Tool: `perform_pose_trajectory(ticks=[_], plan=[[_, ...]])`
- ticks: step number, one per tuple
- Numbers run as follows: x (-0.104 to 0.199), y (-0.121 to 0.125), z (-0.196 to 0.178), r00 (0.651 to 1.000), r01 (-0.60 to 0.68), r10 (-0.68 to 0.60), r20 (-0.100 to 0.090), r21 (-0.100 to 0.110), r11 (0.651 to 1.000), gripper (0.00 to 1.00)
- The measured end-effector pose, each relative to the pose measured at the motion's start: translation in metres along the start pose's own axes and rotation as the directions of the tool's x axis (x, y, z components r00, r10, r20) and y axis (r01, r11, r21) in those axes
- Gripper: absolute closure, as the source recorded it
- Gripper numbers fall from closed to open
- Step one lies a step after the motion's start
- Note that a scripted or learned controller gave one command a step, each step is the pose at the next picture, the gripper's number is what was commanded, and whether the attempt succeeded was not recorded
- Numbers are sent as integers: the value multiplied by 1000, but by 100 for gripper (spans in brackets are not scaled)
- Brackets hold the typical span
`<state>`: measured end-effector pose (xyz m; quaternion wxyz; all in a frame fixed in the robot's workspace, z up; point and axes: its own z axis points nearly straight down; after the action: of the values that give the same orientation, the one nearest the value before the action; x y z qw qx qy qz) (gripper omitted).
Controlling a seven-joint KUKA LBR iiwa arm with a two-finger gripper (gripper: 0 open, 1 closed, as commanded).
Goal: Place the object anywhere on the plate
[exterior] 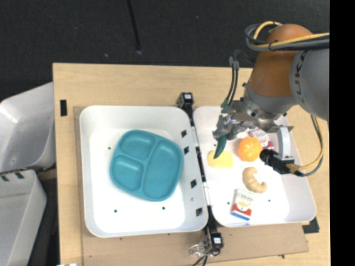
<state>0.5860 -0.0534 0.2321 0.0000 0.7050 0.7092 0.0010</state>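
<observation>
Nearest the lens, at the front of the right white bin (299,204), we find a small red, white and blue carton (242,205) lying flat; its printing is too small for us to read, and we make out no brand anywhere on the bench. Just behind it lies a tan croissant-shaped toy pastry (254,179), and behind that a round orange fruit (249,148), with a pink-and-white wrapped item (260,135) partly hidden beneath the wrist. A yellow wedge-like block (221,159) rests near the bin's left wall, touching a slim dark green piece (221,146) that slants down onto it from under the gripper (226,127).

We see the grey arm with its orange band (274,71) reaching in from the right and poised low over this clutter, apparently choosing among loose items kept together as a picking pool. Whether the fingers are parted or clamped on the green piece we cannot tell; the wrist hides them.

Well apart, the teal three-compartment plastic plate (147,164) sits alone at the centre of the left white bin (94,204), presumably left bare as the target. We judge the object yet to be carried across.
</observation>
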Motion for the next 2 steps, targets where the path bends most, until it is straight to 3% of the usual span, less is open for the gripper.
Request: perform_pose_trajectory(ticks=[2], plan=[[100,-45,-11,1000,1,-1,-1,2,1000,100]])
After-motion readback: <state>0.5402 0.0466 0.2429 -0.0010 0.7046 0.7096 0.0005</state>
